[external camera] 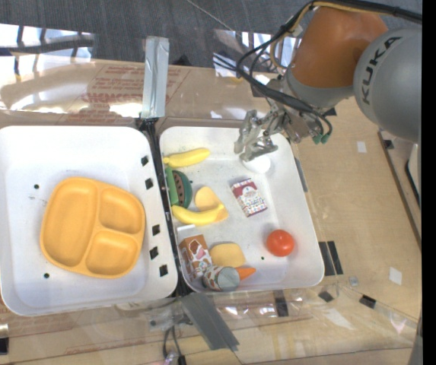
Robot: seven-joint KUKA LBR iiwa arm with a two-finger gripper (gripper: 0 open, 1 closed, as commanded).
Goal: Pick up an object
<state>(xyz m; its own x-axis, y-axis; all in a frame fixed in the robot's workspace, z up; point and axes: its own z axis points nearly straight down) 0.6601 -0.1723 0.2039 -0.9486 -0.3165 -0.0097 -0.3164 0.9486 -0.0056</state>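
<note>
Gripper (257, 144) is hanging over the back right part of the right bin (309, 226), metal fingers pointing down, and honestly I can't tell if they're spread or closed, or whether anything is between them. Nothing obviously caught there.

Stuff in that bin: a yellow banana (186, 157) near the back left, a second banana (199, 216) lying across the middle, with a pale yellow wedge-shaped piece (205, 198) touching it. A green slice with a dark red edge (179, 188) sits along the left wall. A small red and white carton (249, 198) lies flat just below the gripper. A red tomato (280, 242) is near the right wall. At the front there's a brown printed packet (195, 252), a can (222, 278) on its side, a yellow lump (227, 254) and a bit of orange carrot (245, 273).

Left bin (12, 166) holds a yellow divided tray (92, 226).
</note>
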